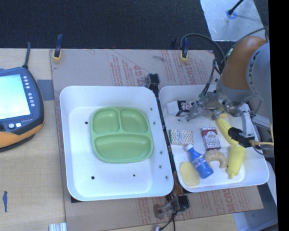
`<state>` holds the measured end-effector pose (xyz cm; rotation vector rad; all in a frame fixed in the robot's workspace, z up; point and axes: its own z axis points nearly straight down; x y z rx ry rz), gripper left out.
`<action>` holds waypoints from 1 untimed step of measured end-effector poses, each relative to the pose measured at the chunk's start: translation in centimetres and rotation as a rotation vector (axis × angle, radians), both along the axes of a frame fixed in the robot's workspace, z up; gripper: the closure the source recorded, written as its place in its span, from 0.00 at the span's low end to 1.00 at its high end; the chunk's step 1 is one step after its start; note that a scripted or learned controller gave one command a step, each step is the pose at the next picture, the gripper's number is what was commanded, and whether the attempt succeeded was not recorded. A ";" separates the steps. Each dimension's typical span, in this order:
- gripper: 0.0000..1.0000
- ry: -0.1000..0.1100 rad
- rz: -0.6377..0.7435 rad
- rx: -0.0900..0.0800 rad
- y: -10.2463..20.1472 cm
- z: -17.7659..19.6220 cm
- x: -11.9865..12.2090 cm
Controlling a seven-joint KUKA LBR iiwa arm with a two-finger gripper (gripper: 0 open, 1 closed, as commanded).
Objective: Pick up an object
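Observation:
The right bin point(252, 179) holds several small items. A yellow banana point(225, 127) lies at its right, and a red box point(211, 138) and a green patterned packet point(181, 136) lie in its middle. Toward the front are a blue bottle point(199, 163), a tan croissant-shaped piece point(216, 156), a yellow squeeze bottle point(236, 160) and a pale yellow disc point(187, 174). A small white and black item point(178, 106) sits at the back left. My gripper point(196, 110) hangs low over the bin's back, just right of that item and above the red box.
The left bin point(74, 139) holds a green divided plate point(121, 134). A tablet pendant point(12, 106) lies on the bench at far left. Clamps point(57, 53) stand along the back edge. The arm's grey body and orange band point(242, 53) overhang the right bin's back right corner.

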<state>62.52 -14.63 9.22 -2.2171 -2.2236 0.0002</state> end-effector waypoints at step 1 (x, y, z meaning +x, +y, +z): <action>0.00 -0.002 0.000 -0.002 -3.7 9.4 3.2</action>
